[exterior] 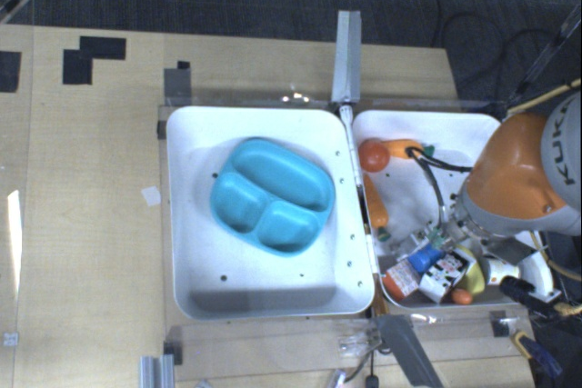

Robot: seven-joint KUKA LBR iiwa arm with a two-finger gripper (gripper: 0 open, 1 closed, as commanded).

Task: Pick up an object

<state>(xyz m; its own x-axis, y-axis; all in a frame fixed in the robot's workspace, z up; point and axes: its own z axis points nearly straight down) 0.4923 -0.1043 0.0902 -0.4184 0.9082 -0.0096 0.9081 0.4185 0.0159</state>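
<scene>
A: Objects (427, 273) heaped at right bin's near edge: small cartons, blue piece, something yellow, all jumbled and touching. No single long axis readable in the heap.

B: Around them?

A: Orange tool with a red ball end (375, 155) along the divider, long axis running far to near. Arm's orange band (509, 173) hangs over the right bin (427, 124), covering part of the pile. End effector (447, 236) down among the clutter; open or closed, cannot tell.

B: Left bin (191, 195)?

A: Blue divided tray (273, 194), lying flat, set diagonally. Bench (82, 223) pale wood; dark carpet beyond, cables trailing.
</scene>
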